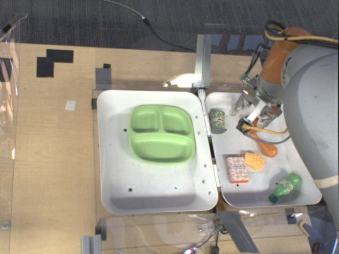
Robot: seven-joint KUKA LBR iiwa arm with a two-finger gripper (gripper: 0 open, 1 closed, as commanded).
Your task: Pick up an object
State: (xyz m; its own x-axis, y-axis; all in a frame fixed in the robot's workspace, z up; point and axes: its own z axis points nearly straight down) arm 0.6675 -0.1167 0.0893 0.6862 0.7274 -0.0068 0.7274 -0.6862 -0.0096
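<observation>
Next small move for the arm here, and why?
Probably shift the gripper a little toward the can, then lower it. The gripper is at the back of the right bin, and the can looks like the nearest thing. It stands clear of the orange piece, the packet and the bottle, so it seems the easiest to pick.

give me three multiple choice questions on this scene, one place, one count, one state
1. Where is the green plate? A) left bin B) right bin C) bare bench
2. How many sections has it? A) two B) three C) five
3. How is the green bottle posed? A) upright B) on its side C) balanced on its cap

1 A: it sits inside that bin's white walls.
2 B: two small sections above one long one.
3 B: its body lies flat along the bin floor.
</observation>
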